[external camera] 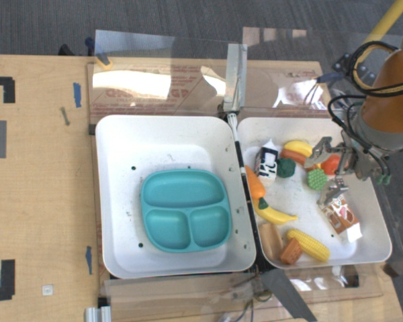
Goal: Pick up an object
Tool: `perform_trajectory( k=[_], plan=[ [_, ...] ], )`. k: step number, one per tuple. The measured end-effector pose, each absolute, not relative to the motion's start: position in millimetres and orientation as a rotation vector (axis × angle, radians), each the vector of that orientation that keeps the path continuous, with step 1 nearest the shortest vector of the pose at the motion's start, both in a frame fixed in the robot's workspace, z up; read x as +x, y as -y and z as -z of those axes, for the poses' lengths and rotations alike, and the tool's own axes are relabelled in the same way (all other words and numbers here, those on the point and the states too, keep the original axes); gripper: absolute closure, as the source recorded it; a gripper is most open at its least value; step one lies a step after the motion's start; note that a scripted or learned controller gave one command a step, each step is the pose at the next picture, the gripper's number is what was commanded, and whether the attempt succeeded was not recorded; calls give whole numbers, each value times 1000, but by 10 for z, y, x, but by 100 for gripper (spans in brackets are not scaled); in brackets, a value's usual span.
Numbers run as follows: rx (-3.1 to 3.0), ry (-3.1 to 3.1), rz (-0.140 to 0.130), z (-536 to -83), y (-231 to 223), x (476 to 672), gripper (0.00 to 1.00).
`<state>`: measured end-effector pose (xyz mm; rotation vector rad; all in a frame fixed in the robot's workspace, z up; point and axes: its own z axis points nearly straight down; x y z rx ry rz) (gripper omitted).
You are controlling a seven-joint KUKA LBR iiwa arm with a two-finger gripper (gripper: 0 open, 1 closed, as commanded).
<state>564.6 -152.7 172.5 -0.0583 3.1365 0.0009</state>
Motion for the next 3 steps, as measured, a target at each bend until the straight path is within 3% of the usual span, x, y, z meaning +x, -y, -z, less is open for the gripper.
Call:
perform_trajectory(
  k=[1,2,3],
  plan=[
    [12,-3131,2,-889,1778,5398,0],
    [-38,-3129,-2,-885,1211,6209,0],
    [-76,-3140,3,-884,1103,6647,0]
  ],
)
